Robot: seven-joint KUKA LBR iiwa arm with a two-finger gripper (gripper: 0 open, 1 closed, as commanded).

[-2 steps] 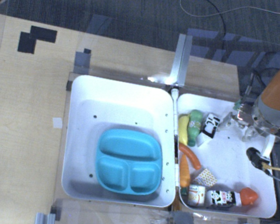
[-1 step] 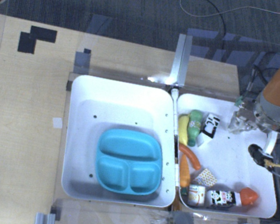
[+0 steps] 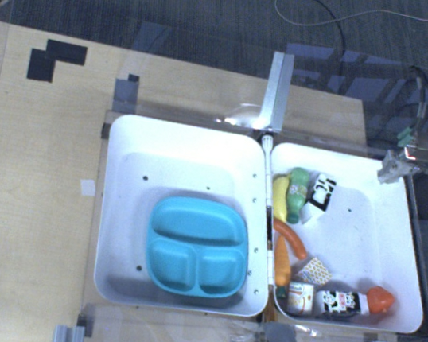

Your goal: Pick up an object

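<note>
Along the near wall of your right bin lie a small jar with a pale label, a black-and-white bottle on its side and an orange-red rounded piece. Nothing is chosen yet: your tool hangs at the far right corner of that bin, above the rim and well apart from every object, and you cannot tell from this angle whether it stands apart or together. I judge this the approach step. Your next move calls for travel left and toward the camera, then a descent over one target.

Against the divider you have a yellow banana shape touching a green bottle-like piece, with a black-and-white carton just beside it. Two long orange pieces lie nearer, smooth and tapered. Most look like glossy plastic, likely slippery. Your left bin carries a blue three-compartment tray, broad, flat and probably hard to pinch.
</note>
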